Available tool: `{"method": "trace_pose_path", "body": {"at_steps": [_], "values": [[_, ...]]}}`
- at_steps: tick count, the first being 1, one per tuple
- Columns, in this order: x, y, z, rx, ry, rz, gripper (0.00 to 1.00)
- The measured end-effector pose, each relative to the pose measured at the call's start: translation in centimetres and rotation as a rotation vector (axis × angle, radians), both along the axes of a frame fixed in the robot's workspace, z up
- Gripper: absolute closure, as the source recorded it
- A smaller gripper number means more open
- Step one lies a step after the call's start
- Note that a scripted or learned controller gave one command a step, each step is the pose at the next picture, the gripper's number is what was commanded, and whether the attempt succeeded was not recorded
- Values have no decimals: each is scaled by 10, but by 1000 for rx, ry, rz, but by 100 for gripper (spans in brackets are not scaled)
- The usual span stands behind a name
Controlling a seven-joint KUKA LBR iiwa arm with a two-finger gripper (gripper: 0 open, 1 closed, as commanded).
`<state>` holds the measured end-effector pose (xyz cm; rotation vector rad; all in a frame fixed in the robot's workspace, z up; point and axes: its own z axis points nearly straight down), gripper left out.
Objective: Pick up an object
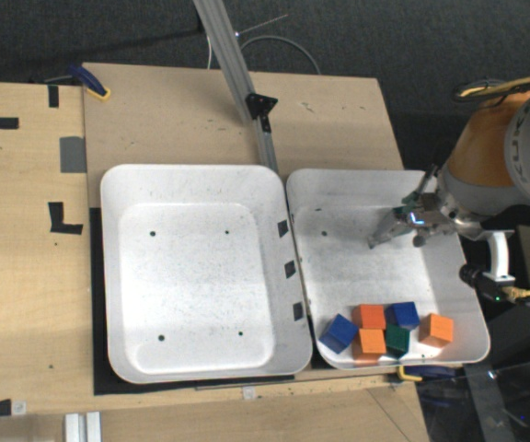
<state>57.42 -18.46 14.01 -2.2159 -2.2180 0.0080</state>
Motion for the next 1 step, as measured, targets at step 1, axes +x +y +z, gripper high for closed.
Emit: {"method": "trace_pose_path", "body": {"at_steps": [1], "values": [[-1,1,-51,-1,-4,0,0]]}}
